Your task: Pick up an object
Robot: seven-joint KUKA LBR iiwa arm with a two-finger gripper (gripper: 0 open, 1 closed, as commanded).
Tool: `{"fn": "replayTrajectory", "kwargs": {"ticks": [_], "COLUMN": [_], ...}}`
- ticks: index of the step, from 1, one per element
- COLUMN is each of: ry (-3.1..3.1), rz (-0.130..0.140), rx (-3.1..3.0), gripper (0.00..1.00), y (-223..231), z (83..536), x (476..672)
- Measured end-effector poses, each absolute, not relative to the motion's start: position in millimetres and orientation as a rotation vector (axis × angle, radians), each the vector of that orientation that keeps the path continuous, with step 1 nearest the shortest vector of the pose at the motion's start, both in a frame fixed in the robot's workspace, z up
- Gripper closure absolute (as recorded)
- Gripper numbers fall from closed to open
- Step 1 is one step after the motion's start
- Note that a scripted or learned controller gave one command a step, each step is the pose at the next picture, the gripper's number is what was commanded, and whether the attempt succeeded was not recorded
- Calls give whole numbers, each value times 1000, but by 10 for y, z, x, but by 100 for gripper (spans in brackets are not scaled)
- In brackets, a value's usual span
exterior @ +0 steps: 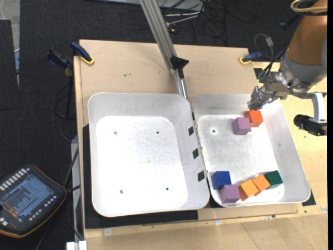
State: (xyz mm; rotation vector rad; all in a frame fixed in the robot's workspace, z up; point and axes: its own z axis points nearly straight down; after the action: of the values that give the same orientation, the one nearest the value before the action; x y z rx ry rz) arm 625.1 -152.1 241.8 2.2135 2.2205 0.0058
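**Orange cube lies just under the gripper at the right bin's far edge**

Orange cube [255, 117] sits in the far right part of the right bin [291, 155], with a purple cube [241, 125] touching or just beside it on its left. Going left to right: the left bin [104, 139] carries only speckles; the right bin holds these two blocks up top and, well apart along its near rim, a blue cube [221, 179], a second purple cube [230, 193], two more orange blocks [253, 186] and a green cube [273, 179], packed close together.

The gripper [257, 104] hangs directly above and a little behind the upper orange cube, so that cube is the nearest candidate; the coming move appears to turn on a short descent, with the purple neighbour crowding one side. The cube is roughly square, so no long axis favours one approach.

Whether the fingers are spread or closed cannot be told: they are dark, small and seen against the bin wall, and nothing is visibly between them. The arm's upper part is cut off at the frame's right edge.
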Motion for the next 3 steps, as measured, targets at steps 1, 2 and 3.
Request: {"fn": "replayTrajectory", "kwargs": {"ticks": [1,2,3], "ry": [2221,2230,2233], "rz": [5,0,2], "rx": [2213,2215,2213], "gripper": [100,100,100], "y": [-1520,-1051,-467], "z": [2823,2676,2706], "x": [6266,6094,5995]}}
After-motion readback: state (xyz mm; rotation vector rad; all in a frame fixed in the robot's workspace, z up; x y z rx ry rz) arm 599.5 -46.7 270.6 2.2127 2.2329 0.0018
